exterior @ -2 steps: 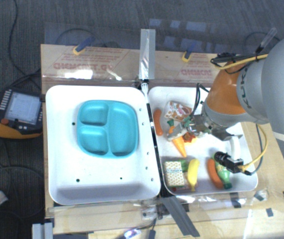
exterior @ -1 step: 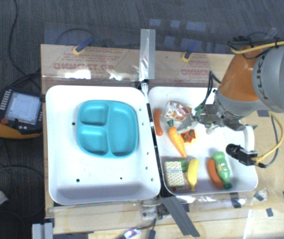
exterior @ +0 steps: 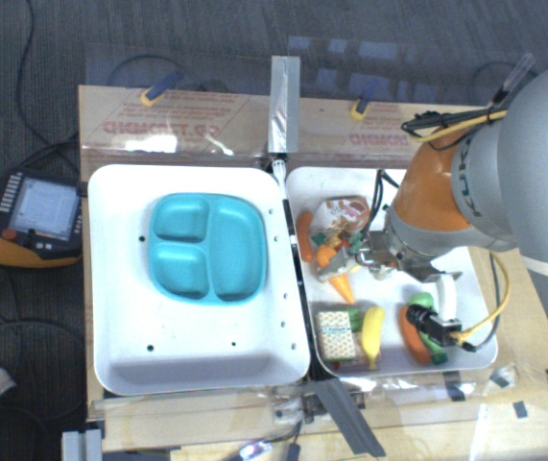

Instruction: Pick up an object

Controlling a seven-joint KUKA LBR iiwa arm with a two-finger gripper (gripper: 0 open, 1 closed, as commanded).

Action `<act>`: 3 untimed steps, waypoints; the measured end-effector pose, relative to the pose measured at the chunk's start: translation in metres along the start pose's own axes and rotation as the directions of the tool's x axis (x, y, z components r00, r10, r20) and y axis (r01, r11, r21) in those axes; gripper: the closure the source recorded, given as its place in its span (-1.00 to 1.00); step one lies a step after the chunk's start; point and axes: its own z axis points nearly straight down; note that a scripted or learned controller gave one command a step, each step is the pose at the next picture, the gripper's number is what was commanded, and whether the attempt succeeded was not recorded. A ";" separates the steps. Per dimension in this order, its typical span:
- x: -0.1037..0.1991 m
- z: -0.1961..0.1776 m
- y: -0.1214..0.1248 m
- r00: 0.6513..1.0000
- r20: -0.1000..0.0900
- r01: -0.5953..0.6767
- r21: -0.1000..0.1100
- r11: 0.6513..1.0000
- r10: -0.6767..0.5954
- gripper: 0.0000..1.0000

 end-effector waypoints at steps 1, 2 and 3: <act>0.001 -0.008 0.001 1.000 -0.004 0.001 0.001 1.000 -0.001 1.00; 0.056 -0.129 0.047 0.999 -0.001 0.055 0.013 0.998 -0.055 1.00; 0.066 -0.119 0.022 0.996 -0.001 0.086 0.015 0.996 -0.086 1.00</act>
